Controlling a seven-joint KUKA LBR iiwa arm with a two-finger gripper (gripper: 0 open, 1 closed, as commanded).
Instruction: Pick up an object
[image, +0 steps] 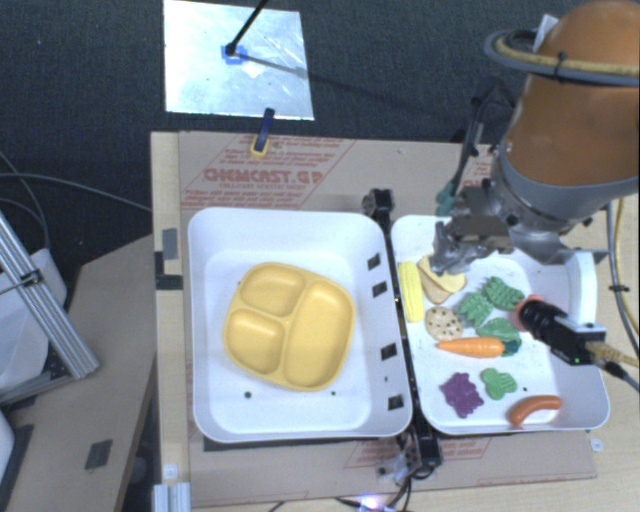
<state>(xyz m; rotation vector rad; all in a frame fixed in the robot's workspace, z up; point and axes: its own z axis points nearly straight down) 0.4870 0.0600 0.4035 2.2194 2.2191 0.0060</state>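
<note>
Low over the right bin (585, 395), the end effector (447, 262) hangs above a tan slice (440, 286) beside the corn (409, 290); whether it is parted or closed, I cannot tell.

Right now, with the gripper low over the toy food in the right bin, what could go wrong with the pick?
1. The gripper sits by the pale tan slice, close to the yellow corn cob and speckled round cookie; it may nudge a neighbour.
2. It works near the white right bin wall, so a finger could catch the rim.
</note>
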